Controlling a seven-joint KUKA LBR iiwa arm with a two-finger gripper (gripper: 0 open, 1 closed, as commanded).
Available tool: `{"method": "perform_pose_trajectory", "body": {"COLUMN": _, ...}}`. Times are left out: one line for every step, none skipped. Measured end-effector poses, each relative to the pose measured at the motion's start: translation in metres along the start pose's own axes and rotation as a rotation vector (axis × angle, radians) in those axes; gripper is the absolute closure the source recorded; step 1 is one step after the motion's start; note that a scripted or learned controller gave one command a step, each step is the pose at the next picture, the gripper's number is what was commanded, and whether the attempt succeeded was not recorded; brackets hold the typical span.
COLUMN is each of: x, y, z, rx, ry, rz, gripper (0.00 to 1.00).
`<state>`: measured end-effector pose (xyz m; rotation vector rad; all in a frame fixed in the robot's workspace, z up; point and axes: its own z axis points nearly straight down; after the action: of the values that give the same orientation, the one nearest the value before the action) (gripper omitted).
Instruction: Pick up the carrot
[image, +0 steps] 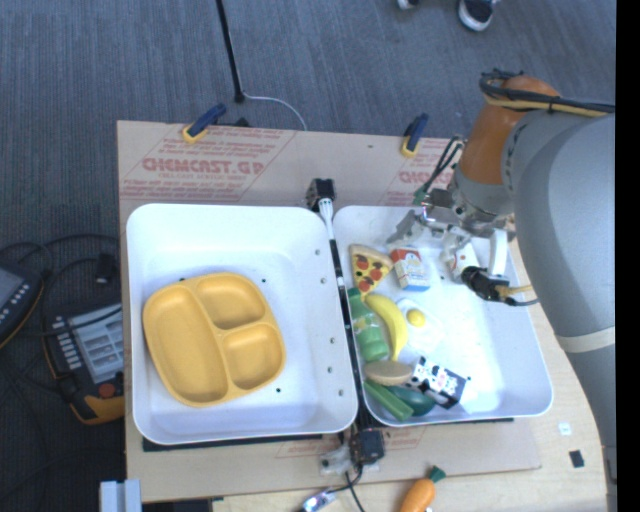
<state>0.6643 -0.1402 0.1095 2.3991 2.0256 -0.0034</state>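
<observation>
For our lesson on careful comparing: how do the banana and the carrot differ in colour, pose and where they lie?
The banana is yellow; the carrot is orange with a green top. The banana lies inside the right bin among other toy foods; the carrot lies outside both bins, on the board at the bench's front edge. The banana is curved; the carrot looks straight and tapered. Both look like toy food, and both lie apart from the hand.

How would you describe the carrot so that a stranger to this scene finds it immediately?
Start at the right white bin and go past its near edge onto the brown board. The carrot lies there alone, outside both bins. Its orange body and small green top distinguish it from the yellow banana inside the bin.
</observation>
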Motion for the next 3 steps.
{"method": "perform_pose_trajectory", "body": {"x": 0.131, "y": -0.023, "z": -0.058, "rx": 0.003, "ry": 0.008, "rz": 0.253, "gripper": 0.00}}
{"method": "perform_pose_trajectory", "body": {"x": 0.193, "y": -0.093, "z": -0.075, "rx": 0.002, "ry": 0.002, "rz": 0.005, "gripper": 0.00}}
{"method": "perform_pose_trajectory", "body": {"x": 0.141, "y": -0.033, "z": -0.075, "rx": 0.000, "ry": 0.000, "rz": -0.186, "gripper": 0.00}}
